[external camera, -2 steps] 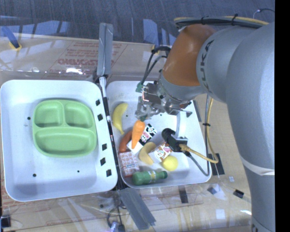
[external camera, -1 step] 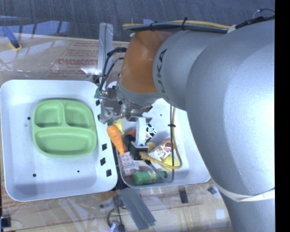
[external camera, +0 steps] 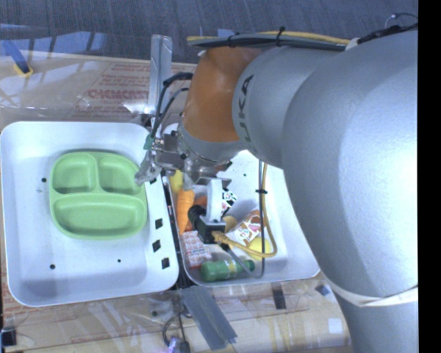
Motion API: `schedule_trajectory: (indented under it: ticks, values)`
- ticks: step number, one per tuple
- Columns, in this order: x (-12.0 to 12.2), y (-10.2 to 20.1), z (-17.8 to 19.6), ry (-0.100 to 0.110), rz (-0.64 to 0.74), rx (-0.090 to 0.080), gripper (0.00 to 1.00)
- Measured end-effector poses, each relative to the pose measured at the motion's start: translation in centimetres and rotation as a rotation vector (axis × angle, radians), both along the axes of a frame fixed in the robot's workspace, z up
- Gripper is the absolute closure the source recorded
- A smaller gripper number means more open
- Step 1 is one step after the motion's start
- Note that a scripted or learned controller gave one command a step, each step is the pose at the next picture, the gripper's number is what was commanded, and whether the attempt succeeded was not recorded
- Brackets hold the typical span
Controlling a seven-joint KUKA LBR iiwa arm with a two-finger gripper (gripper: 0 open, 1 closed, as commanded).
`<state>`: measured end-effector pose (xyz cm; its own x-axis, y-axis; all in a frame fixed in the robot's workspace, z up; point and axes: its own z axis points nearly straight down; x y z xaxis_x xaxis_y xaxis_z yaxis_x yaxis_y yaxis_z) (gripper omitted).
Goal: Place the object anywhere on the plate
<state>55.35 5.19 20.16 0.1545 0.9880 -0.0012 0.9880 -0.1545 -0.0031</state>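
Much of the right bin (external camera: 298, 259) was hidden by the arm (external camera: 338, 123); whether the gripper (external camera: 180, 169) was open or closed could not be told. Cluttered objects (external camera: 224, 237) lay beneath it. The green plate (external camera: 98, 194) sat in the left bin (external camera: 29, 271).

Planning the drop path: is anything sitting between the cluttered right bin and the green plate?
Nothing visible lies on the route. The green plate sits in the left bin with its compartments bare. Between it and the right bin are only the two bins' adjoining rims. The gripper hangs over that seam, near the plate's right edge.
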Motion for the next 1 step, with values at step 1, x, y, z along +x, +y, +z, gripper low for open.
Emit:
schedule_trajectory:
  ticks: [1]
  values:
    - [0.02,0.0,0.93,0.004,0.003,0.0,1.0]
